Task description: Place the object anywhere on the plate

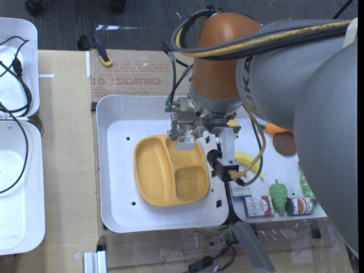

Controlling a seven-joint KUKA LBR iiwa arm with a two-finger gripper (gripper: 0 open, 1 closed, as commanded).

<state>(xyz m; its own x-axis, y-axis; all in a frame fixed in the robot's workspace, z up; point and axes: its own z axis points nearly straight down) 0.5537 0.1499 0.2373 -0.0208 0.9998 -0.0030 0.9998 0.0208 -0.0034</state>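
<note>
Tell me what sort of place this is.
Probably a robotics lab. An arm with trailing cables works over white bins holding a yellow plate and toy food; office chair wheels stand on grey carpet behind the bench.

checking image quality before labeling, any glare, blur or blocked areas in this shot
Camera view: even soft light, faint shadows under the yellow plate; mild glare on the white bin rim; the arm's grey bulk looms large and soft-edged, covering much of the right bin; gripper fairly sharp.
</note>
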